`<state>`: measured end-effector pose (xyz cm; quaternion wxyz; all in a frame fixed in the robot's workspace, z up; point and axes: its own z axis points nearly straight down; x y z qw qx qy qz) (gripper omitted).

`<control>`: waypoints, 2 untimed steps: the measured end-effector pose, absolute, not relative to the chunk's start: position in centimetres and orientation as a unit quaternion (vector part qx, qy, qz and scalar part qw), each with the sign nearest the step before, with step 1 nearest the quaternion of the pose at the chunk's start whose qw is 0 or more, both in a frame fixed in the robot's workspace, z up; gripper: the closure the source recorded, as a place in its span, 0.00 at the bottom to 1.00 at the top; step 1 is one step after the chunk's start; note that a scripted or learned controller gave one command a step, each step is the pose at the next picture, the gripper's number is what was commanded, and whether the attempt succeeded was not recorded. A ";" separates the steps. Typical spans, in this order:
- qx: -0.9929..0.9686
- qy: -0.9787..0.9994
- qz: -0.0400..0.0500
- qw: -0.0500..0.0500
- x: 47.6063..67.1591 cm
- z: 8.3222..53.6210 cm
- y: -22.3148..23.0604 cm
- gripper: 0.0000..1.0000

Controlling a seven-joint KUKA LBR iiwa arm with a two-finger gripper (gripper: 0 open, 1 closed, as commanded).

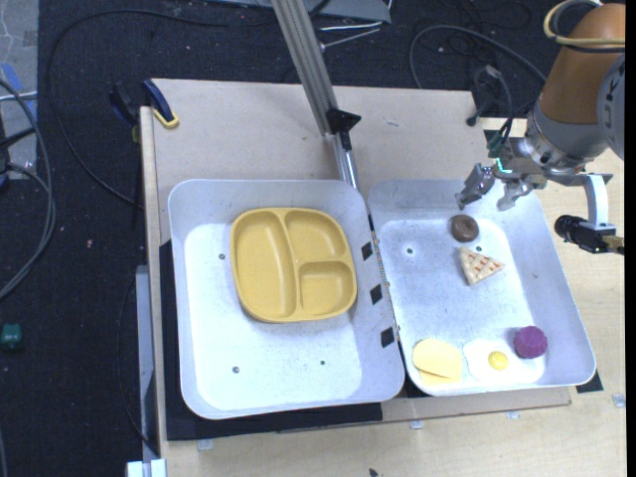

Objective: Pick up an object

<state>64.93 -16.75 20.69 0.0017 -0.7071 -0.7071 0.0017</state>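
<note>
My gripper (492, 189) hangs over the far edge of the right bin (422, 296), its two fingers spread apart with nothing between them. Just below and left of it lies a small brown round piece (463, 229). A triangular pizza-like slice (479, 265) rests a little nearer. Along the bin's near edge sit a yellow oval piece (437, 358), a fried egg (494, 360) and a purple lump (530, 341).
The left bin (199, 356) holds a yellow divided plate (293, 263). A grey metal pole (313, 58) slants down from the top to the gap between the bins. The arm's orange band (586, 58) is at the upper right.
</note>
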 end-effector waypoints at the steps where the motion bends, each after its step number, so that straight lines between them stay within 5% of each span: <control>1: -0.707 -0.707 0.000 -0.001 65.1 21.0 -16.7 0.00; 2: -0.707 -0.707 0.001 0.001 65.0 16.7 -16.7 0.00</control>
